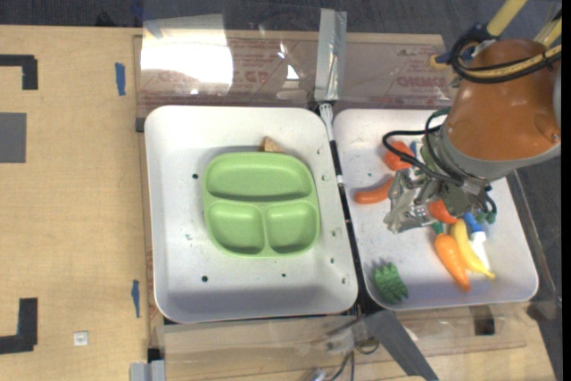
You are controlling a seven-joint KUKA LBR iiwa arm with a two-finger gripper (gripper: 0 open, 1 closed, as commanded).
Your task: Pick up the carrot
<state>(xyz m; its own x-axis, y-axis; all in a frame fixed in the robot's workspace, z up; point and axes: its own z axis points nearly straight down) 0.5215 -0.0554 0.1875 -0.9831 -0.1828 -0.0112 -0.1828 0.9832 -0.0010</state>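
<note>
The carrot (451,260) is an orange tapered piece lying in the right bin (517,285), near its front right, pressed against a yellow piece (473,249). My gripper (407,208) hangs low over the middle of that bin, just up and left of the carrot's thick end and apart from it. The arm's orange band (500,103) covers the bin's back right part. Nothing shows between the gripper's metal parts.
An orange-red piece (373,192) lies left of the gripper, another (397,159) behind it. A green leafy toy (390,281) sits at the bin's front. The left bin (169,219) holds a green divided plate (261,201) with a small brown item (270,144) behind it.
</note>
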